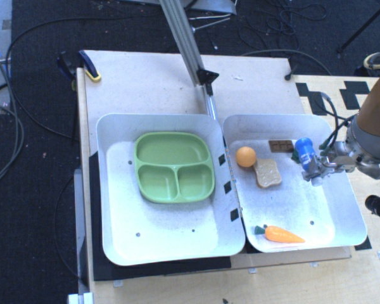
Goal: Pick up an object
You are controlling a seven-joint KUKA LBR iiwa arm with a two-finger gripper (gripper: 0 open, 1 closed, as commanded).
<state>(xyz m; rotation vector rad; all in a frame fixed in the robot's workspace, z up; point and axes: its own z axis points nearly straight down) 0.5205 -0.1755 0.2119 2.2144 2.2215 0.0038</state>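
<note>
Far left, approx 9 o'clock of view: left white bin (pixel 114 233) on the surface (pixel 145 81), w/ green divided plate (pixel 175 167) lying flat in its upper half, three compartments up. Metal pole (pixel 183 33) slanting down from 12 o'clock, ending near the seam btw bins.

Right of the seam: right white bin (pixel 329 223). Orange ball (pixel 245 156) near its 10 o'clock corner, just beside a tan bread-like slice (pixel 268 173) at the ball's 4 o'clock; can't tell if touching. Brown chocolate-like bar (pixel 280 146) at the bin's 12 o'clock, near the back wall. Toy carrot (pixel 281 235) at the bin's 6 o'clock, by the front rim, green end pointing to 9 o'clock.

Further right, approx 3 o'clock of bin: blue object (pixel 303 149) just right of the brown bar, right against the tool (pixel 313 170). Can't tell whether tool is clenched or released, nor whether blue object sits btw the fingers. Grey arm (pixel 367 132) entering from 3 o'clock edge of view.
</note>
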